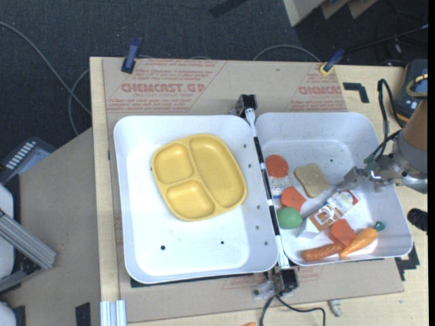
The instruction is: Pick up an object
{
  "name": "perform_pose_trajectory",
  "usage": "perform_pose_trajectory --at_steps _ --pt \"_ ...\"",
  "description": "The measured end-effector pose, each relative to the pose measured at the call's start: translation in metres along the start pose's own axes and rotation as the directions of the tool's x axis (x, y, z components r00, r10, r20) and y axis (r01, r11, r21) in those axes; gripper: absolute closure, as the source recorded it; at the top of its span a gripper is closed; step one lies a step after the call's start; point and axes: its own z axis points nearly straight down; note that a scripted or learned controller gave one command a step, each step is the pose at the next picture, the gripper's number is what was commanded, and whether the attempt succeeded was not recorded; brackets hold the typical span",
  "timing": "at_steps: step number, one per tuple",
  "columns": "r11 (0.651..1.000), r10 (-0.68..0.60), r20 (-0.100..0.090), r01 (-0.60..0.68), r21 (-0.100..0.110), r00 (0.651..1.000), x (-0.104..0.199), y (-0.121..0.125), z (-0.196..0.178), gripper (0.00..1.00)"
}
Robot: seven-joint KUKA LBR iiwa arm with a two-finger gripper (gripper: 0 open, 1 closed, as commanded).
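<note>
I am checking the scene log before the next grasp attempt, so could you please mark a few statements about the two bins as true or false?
1. The yellow divided plate lies in the left bin. True.
2. The green ball sits on the yellow plate. False: it lies in the right bin, near the divider.
3. The carrot lies near the right bin's front edge. True.
4. The gripper hangs above the left bin. False: it is over the right bin, beside the green ball.
5. The plate has three compartments. True.
</note>
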Motion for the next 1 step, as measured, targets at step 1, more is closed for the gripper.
perform_pose_trajectory --at_steps 1 --pt "1.000 -0.001 -0.002 0.001 0.003 1.000 0.0645 -0.0525 0.0427 0.00"
